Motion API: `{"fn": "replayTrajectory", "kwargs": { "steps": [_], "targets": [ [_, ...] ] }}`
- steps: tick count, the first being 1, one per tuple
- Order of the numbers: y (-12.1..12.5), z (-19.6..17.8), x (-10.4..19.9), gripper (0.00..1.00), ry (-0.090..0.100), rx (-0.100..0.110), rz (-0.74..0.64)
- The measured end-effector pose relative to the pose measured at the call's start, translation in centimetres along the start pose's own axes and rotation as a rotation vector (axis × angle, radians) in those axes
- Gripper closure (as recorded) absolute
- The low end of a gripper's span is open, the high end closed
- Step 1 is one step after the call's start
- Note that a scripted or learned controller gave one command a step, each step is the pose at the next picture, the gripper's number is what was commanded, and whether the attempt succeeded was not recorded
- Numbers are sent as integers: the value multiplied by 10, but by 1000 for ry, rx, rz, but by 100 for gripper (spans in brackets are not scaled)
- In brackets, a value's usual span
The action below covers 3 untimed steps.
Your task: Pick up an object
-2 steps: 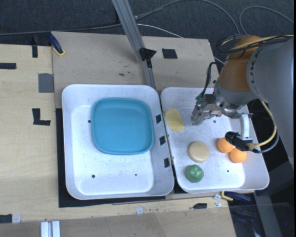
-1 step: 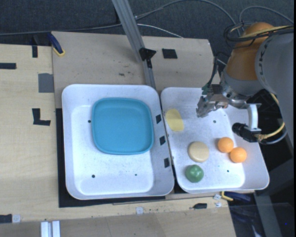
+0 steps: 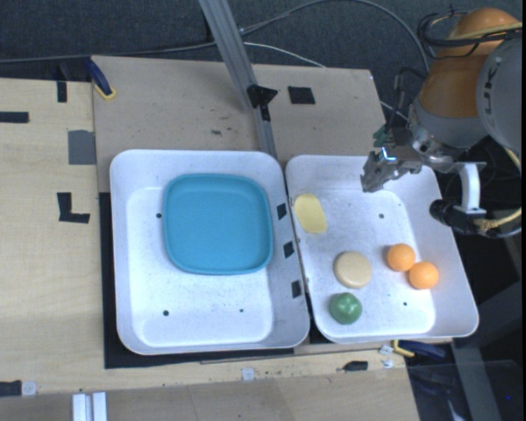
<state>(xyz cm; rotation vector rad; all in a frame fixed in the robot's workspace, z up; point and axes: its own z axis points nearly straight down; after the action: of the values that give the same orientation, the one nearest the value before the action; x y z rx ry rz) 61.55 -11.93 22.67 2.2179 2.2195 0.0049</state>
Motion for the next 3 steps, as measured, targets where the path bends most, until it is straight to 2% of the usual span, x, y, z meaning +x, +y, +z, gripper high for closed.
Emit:
{"fn": "replayTrajectory", "kwargs": {
  "steps": [1,3],
  "targets": [
    [9,-47,2,100,0,1,0],
    [-20,-46,89,100,1,5,-3]
  ]
}}
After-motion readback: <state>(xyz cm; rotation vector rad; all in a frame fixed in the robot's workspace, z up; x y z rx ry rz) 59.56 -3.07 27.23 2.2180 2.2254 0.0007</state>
